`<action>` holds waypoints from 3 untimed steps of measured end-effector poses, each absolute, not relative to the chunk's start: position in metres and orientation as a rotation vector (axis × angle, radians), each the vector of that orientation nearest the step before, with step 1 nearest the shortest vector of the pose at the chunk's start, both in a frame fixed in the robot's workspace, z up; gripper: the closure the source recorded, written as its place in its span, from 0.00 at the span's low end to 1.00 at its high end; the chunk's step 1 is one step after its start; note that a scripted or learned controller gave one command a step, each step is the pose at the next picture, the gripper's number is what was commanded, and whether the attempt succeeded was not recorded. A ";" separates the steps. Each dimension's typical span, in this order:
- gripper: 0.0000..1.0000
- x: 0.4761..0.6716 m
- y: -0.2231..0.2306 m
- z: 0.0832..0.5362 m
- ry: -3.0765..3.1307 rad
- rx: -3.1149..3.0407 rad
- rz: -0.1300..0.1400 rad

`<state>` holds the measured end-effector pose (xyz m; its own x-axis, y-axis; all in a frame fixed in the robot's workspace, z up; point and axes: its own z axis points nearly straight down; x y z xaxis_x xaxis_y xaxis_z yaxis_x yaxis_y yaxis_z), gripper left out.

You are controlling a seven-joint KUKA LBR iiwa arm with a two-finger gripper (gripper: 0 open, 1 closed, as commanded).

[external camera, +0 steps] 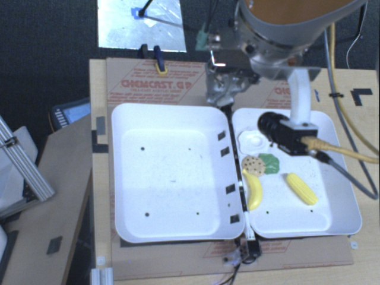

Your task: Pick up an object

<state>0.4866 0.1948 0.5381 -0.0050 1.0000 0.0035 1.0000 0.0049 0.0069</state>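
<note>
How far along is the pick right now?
Nothing looks picked yet. The banana, corn cob, cookie and white piece all lie in the right bin. The gripper hangs above the bins' far edge, near the divider, with nothing visibly in it. Descent, grasp and lift all remain.

Two shallow white plastic bins, left (127, 177) and right (341, 209). In the right bin: a plain yellow curved banana (254, 192), a yellow ridged corn cob (301, 189), a tan round cookie (253, 165) with dark speckles, a green leafy piece (271, 162), and a white round egg (251, 140).
</note>
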 end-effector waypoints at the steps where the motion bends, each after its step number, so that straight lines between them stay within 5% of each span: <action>1: 1.00 0.543 0.181 0.518 2.220 2.222 -0.001; 2: 1.00 0.526 0.217 0.383 2.233 2.219 -0.020; 3: 1.00 0.491 0.236 0.463 2.229 2.212 0.015</action>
